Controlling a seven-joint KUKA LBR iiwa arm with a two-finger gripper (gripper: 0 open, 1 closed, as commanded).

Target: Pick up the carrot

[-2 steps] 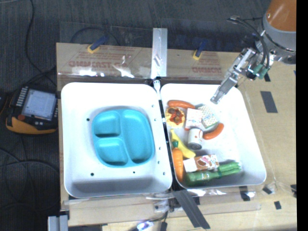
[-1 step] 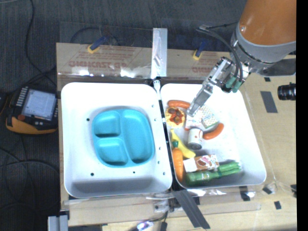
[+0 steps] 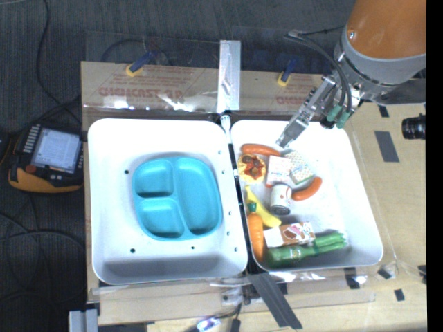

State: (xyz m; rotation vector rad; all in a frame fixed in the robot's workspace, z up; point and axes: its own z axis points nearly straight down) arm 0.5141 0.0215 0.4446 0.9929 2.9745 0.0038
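In the right bin [image 3: 360, 185], we see the carrot [image 3: 255, 234] against the left wall by a banana [image 3: 261, 211], the gripper [image 3: 286, 140] well apart above, jaws seemingly together, so a descent may snag the crowding carton [image 3: 291, 235].

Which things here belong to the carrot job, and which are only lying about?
For the job:
carrot
pincer

Lying about:
banana
can
cucumber
two sausages
blue tray
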